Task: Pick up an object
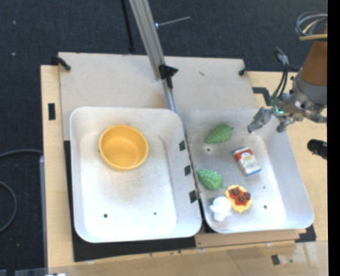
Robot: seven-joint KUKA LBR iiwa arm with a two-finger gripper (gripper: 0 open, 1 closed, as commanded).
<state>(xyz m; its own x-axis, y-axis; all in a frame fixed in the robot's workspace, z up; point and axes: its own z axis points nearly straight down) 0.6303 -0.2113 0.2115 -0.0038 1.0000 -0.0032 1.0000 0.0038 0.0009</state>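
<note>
**Nothing lifted yet, gripper high at the right bin's far corner**

Dark carpet all round, cables trailing at the left edge. On it a pale wooden bench (52, 171) with a grey board at the back and a slanted metal post (147, 30) coming down to the seam between two shallow white bins.

In the left bin (84, 217): a yellow bowl (123, 147), toward the far left part, nothing else beside it.

In the right bin (285, 211): five small things. A green leafy piece (220, 134) near the far edge. A small red and white carton (247, 160) to its right, toward the middle. A second green piece (210, 179) close to the dividing wall. A white lump (220, 208) at the near edge, touching or just beside a yellow piece with red dots (239, 198).

Grey arm with its orange band (315, 62) in from the right. Gripper (270, 119) above the far right corner of the right bin, fingers spread apart, nothing between them. Apart from every item; nearest are the far green piece and the carton, neither touched.

By the look of it, task at its start: no item raised, all resting on the bin floors. Still to do: choose one, most likely the carton or the far green piece, move over it, descend, close, and lift clear. Carton lying at a slant, so some turning of the wrist probably needed for a clean grip across its narrow side.
</note>
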